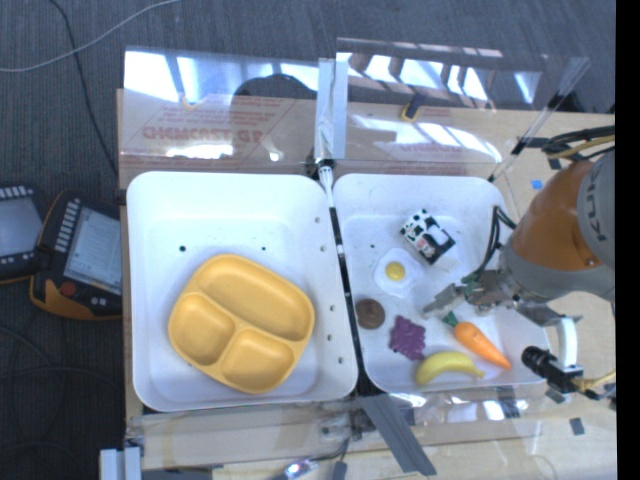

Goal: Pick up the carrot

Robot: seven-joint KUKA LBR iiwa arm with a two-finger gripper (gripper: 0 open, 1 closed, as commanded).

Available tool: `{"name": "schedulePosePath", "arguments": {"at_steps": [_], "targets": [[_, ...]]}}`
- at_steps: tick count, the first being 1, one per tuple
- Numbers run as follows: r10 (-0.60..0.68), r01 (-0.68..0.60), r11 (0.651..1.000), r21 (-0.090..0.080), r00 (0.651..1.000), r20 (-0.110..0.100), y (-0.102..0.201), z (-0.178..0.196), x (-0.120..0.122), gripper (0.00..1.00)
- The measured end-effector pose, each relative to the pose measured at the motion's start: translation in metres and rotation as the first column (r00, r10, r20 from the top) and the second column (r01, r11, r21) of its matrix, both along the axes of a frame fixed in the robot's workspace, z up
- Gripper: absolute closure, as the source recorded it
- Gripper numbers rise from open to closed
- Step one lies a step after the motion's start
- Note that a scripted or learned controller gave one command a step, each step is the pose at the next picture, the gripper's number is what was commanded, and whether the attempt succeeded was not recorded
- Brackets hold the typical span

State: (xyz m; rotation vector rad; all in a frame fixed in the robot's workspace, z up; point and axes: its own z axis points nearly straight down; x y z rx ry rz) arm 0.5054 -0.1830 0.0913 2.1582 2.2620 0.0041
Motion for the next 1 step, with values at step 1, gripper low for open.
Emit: {"name": "schedulePosePath", "arguments": {"at_steps": [1], "targets": [[0.001, -0.001, 1.000, 0.014, 1.000, 0.007, -0.0225, 0.0012, -0.0115, 0.00]]}}
